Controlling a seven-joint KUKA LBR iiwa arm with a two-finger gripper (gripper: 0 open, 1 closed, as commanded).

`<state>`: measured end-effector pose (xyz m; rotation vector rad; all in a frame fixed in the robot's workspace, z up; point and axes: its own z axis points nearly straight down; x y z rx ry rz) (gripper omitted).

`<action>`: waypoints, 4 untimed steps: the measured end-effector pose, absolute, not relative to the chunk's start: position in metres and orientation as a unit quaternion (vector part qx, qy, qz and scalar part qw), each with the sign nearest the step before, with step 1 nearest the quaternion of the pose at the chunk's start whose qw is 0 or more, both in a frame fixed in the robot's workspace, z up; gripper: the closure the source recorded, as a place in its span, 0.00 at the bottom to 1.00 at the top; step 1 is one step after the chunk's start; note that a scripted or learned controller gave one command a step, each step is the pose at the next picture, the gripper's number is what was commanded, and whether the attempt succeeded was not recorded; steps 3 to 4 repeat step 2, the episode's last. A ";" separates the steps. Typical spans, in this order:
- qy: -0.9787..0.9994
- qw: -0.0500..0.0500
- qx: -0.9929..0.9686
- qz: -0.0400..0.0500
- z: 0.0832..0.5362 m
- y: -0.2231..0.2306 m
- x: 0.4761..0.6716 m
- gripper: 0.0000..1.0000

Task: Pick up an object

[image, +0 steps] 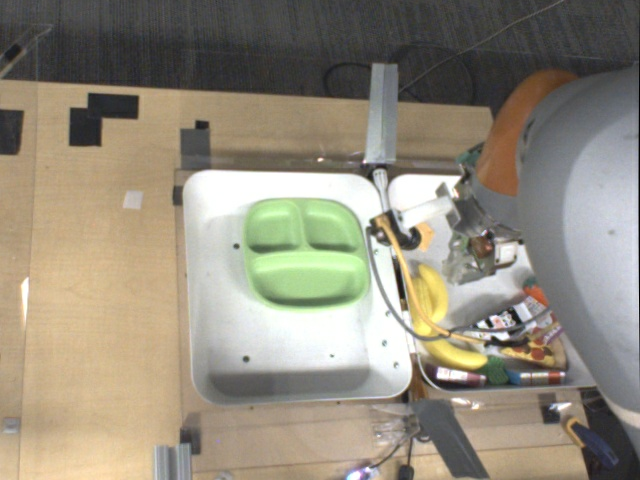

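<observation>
Yellow bananas (432, 303), markers (512, 320), right bin

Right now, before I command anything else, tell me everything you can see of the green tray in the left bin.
The green tray is a light green, plastic-looking divided plate with rounded corners: two small compartments on its far side, one wide compartment on its near side. It lies flat and face up on the floor of the left bin, toward the far right part. Nothing lies in its compartments, and nothing else touches it. The gripper is over the right bin.
</observation>
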<state>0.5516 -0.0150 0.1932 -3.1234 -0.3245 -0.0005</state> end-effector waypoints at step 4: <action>-0.152 0.000 -0.988 -0.001 0.230 -0.022 0.518 1.00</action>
